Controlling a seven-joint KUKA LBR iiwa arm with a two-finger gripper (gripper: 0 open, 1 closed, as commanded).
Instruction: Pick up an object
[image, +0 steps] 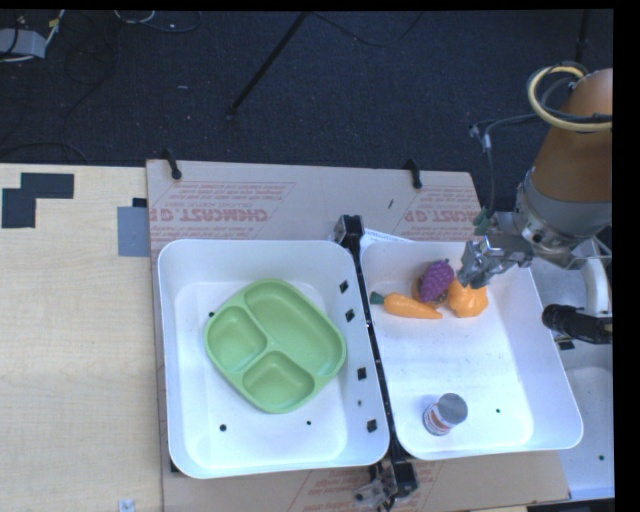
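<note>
Two white bins (190, 300) sit on brown cardboard (250, 205) over dark carpet (150, 90); gripper (478, 268) grip unclear

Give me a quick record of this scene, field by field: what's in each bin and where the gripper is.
left bin: green divided plate
right bin: toy carrot, purple grapes, orange fruit, small can
cluster: carrot, grapes and orange fruit bunched at the far end
can: alone near the front wall
gripper: over the orange fruit, beside the grapes
grasp: cannot tell
</note>
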